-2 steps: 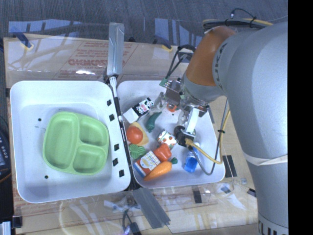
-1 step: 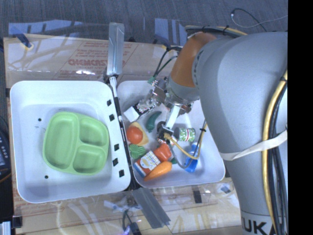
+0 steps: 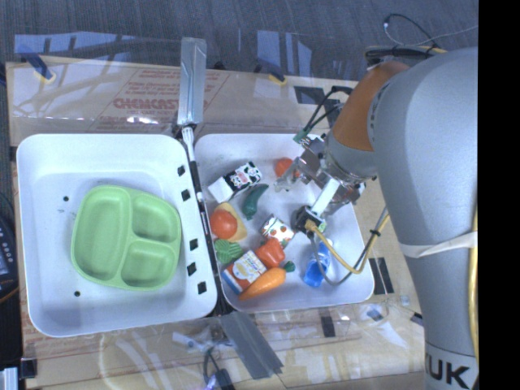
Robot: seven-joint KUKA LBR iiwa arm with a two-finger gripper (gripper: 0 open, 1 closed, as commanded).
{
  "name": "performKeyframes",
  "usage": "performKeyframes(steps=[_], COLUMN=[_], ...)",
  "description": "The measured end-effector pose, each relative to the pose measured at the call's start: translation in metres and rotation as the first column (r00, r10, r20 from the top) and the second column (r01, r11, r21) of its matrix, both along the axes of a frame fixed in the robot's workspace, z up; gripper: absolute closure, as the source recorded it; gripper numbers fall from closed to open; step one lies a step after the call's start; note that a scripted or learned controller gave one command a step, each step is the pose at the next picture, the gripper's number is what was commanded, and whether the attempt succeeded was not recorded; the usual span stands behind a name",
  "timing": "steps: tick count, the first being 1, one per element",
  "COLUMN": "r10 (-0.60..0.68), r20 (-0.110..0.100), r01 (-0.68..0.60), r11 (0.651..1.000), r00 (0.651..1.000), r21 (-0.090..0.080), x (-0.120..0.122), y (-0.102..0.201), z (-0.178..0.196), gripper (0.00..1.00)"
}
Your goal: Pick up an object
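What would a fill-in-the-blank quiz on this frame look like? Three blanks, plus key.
The plate in the left bin is coloured ___.
That plate has ___ compartments.
The hand is over the view's ___ bin, where the carrot lies.
Missing words: green; three; right.

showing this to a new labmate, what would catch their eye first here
The big grey arm with its orange band looms on the right, its gripper over the far side of the right bin. That bin is crowded with toy food, such as a carrot and a cow-print carton. A bright green tray lies in the left bin.
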State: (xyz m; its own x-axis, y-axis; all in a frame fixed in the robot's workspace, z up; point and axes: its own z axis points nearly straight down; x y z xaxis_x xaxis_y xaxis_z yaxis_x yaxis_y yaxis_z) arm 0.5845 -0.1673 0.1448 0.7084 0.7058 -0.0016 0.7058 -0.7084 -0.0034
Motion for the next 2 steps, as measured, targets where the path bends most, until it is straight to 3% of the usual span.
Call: performKeyframes(steps=[1,2], r10=[0.189,0.103], r20=[0.005,-0.004], r01=[-0.189,-0.103], r11=[0.982,0.995], r00=[0.982,0.995], r21=[-0.001,0.002], x=[0.025,0.053], y=[0.000,0.005], z=[0.138,0.077], gripper=[0.00,0.00])
